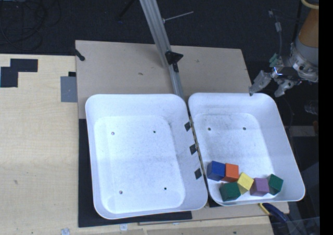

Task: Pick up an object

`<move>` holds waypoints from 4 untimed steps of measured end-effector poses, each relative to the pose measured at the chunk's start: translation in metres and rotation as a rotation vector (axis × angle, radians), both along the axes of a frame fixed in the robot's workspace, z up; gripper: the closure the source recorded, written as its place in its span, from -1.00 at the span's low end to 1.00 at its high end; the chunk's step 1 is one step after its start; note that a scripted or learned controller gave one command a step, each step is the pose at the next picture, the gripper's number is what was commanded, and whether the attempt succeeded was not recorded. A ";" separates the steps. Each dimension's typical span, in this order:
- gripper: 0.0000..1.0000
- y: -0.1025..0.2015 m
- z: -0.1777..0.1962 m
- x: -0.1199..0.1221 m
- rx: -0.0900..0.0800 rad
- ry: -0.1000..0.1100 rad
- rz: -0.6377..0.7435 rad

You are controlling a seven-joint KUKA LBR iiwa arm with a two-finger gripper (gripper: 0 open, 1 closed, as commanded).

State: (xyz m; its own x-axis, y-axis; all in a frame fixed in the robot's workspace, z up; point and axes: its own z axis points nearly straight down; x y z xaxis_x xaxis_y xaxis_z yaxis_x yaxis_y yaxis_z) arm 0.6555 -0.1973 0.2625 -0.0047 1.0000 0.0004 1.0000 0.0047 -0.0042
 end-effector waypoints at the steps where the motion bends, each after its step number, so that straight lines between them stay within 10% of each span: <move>1: -1.00 0.047 -0.090 0.012 0.003 0.005 -0.001; 2: -1.00 0.101 -0.155 0.006 0.004 0.006 -0.001; 3: -1.00 0.179 -0.066 -0.011 0.003 -0.010 0.003; 4: -1.00 0.011 0.025 0.012 -0.005 -0.008 -0.010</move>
